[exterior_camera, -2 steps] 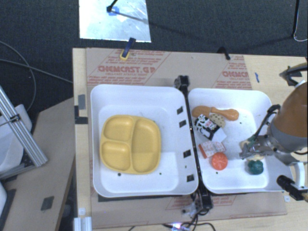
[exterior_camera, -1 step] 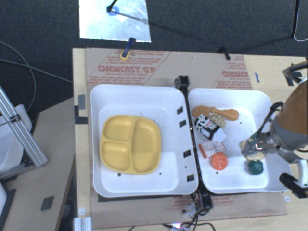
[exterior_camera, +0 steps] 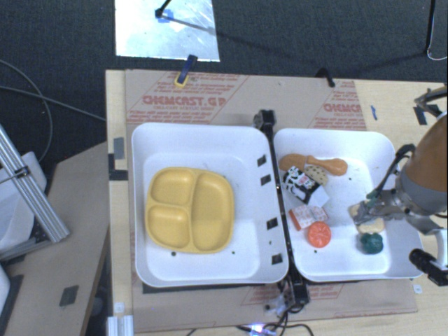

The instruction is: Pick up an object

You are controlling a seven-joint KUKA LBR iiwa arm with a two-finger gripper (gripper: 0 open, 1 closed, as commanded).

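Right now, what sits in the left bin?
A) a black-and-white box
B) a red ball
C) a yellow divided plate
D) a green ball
C: the yellow divided plate lies alone in the left bin, while the small items, like the red ball and green ball, are in the right bin.

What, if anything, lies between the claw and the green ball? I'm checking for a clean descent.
Nothing visible does. The claw hangs over the right bin, and the green ball lies just below it in the view, with bare floor around.
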